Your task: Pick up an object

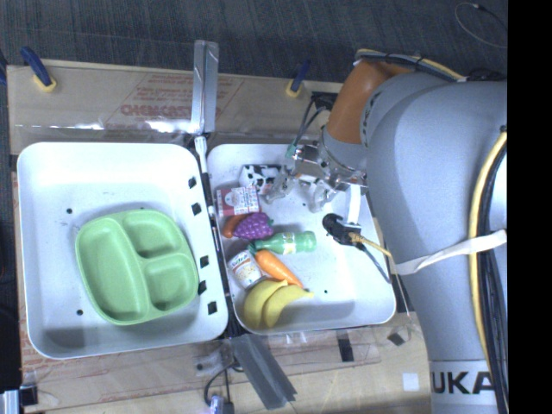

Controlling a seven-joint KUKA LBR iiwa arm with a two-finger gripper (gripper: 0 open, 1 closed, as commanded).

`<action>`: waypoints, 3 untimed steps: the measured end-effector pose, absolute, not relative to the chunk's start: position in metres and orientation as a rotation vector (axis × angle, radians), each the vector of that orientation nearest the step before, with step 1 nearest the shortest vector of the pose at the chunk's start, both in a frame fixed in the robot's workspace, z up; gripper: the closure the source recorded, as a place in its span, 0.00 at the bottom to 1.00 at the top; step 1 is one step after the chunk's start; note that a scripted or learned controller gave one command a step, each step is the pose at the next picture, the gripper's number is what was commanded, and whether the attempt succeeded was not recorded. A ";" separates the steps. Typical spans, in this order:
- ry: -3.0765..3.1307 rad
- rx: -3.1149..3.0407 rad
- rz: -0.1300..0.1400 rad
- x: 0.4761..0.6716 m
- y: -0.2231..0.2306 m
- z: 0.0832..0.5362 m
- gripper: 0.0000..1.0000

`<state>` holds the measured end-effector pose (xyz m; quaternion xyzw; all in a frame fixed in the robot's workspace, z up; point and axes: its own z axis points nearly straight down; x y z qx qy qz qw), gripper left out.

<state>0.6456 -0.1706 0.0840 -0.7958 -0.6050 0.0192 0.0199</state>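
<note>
My gripper [297, 184] hangs low over the far part of the right bin [366, 304], close to its back wall. Just left of it lies a small black-and-white toy cow [253, 177]. In front of the cow are a pink carton [238, 201], purple grapes [253, 226] and a green bottle [285, 243] lying on its side. Nearer the front lie a carrot [277, 266], a small jar [245, 268] and yellow bananas [269, 303]. Nothing is visibly held in the gripper.
The left bin [43, 188] holds a green divided plate [138, 266]. The grey arm [431, 188] covers the right side of the right bin. A black fitting with a cable [339, 227] hangs off the arm above the bin floor.
</note>
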 end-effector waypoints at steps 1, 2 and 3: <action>-2.165 -2.267 0.007 0.583 -0.125 0.089 0.00; -1.908 -2.486 0.008 0.534 -0.131 0.088 0.00; -1.727 -2.620 0.009 0.614 -0.134 0.106 0.00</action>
